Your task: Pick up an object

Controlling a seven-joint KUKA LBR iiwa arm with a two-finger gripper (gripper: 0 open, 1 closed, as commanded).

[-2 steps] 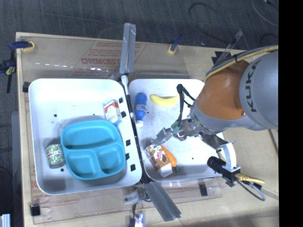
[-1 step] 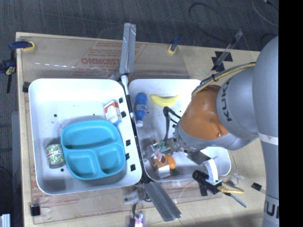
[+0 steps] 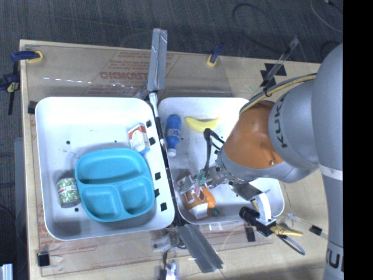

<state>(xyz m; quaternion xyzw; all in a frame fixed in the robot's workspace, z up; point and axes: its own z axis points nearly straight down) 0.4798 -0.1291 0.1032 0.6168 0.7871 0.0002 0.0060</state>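
Reaching down into the right white bin point(image 3: 233, 105), my gripper point(image 3: 197, 185) sits just above a small orange and white block point(image 3: 198, 201). I cannot tell how it is set. A blue bottle point(image 3: 173, 130) and a yellow banana point(image 3: 200, 123) lie farther back. A blue plastic tray with three parts point(image 3: 114, 184) fills the left white bin point(image 3: 49, 156).

We read this as a robotics lab. A plywood bench point(image 3: 87, 69) sits on dark grey carpet point(image 3: 87, 10), with clamps point(image 3: 26, 56) at its edges and loose cables point(image 3: 250, 10) on the floor. Two white bins point(image 3: 49, 112) hold mixed test items: a blue divided tray point(image 3: 113, 182), a can point(image 3: 67, 191), a bottle point(image 3: 173, 130). The grey-and-orange industrial arm point(image 3: 274, 136) reaches over.
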